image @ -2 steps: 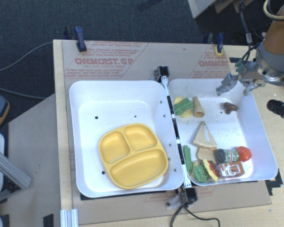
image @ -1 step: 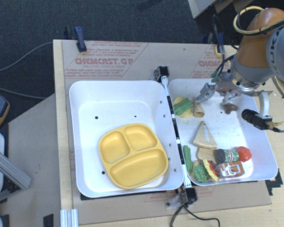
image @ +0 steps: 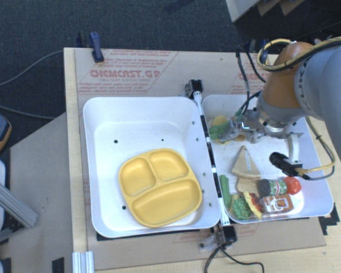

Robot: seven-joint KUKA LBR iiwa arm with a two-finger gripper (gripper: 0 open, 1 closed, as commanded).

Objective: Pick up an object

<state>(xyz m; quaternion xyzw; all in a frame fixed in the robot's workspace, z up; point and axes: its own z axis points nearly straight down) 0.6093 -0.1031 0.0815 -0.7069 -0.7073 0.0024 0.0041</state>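
Note:
My gripper (image: 237,127) hangs low over the upper left part of the right bin (image: 318,203). It sits right beside a green and yellow toy food piece (image: 218,128) by the bin's left wall, and I cannot see whether it touches it. A tan wedge-shaped piece (image: 245,164) lies just below the gripper. Lower in the bin are a green cucumber-like stick (image: 224,186), a green leafy piece (image: 239,208), a red labelled bottle (image: 275,202) and a red tomato-like ball (image: 293,185).
The left bin (image: 102,129) holds a yellow divided plate (image: 160,186) in its lower middle. The bins' shared wall (image: 206,144) runs close to the left of the gripper. The grey arm with its orange band (image: 284,81) crosses the right bin's upper right.

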